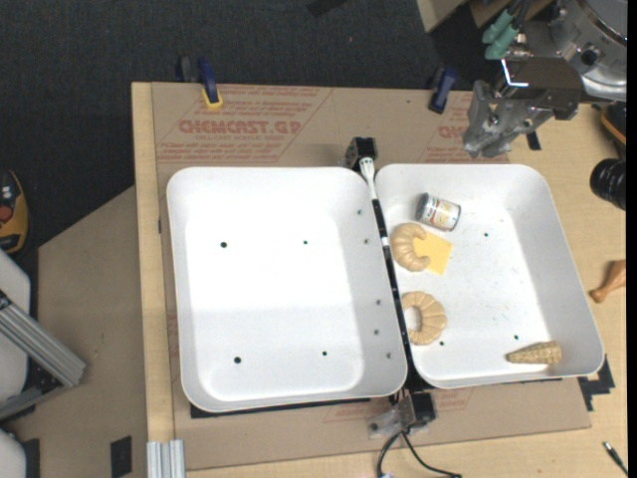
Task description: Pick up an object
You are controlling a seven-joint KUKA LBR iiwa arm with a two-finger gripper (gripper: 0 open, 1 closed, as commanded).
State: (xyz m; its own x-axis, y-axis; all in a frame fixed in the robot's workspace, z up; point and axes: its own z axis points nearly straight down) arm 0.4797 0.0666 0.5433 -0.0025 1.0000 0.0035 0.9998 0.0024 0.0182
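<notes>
Cone-shaped pastry (534,354) lies plain; gripper (490,139) fingertips blur above the right bin (557,227).

The gripper (491,137) hangs over the right bin's (557,257) far rim; inside lie a small jar (438,211), two croissants (407,244) (425,317), a cheese wedge (438,254) and a cone (534,354).

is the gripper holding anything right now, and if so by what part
Nothing is held. The gripper hangs above the far edge of the right bin with nothing between its fingers; the small can and pastries lie in the bin.
</notes>
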